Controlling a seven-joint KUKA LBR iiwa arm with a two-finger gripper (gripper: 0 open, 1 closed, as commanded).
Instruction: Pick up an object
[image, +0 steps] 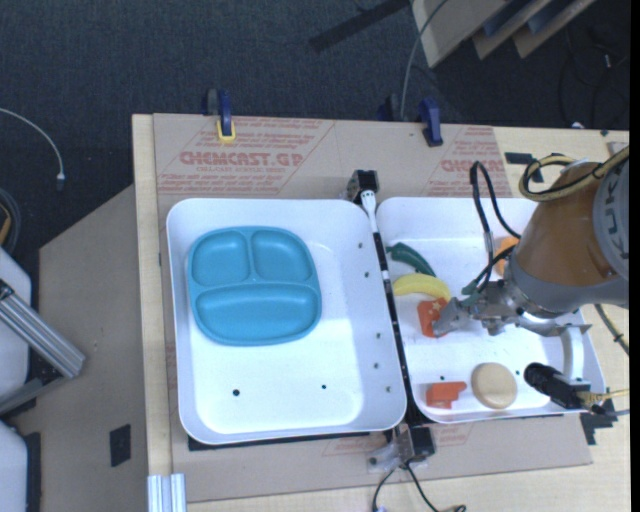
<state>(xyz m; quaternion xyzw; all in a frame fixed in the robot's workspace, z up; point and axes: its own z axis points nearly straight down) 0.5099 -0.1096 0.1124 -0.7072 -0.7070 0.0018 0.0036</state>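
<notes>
Fingers, state I cannot tell, hang low in the right shallow white bin, touching a small red-orange plastic piece just below the yellow banana-shaped toy. Best straddle it squarely before closing.

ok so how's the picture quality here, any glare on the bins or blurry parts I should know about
In the camera view, lighting is even and fairly soft: the left bin shows a mild bright sheen on its floor, not blown out. The blue divided plate is sharp. The gripper area looks slightly soft, and the arm throws a faint shadow on the right bin. The surrounding floor is dark with little detail.
</notes>
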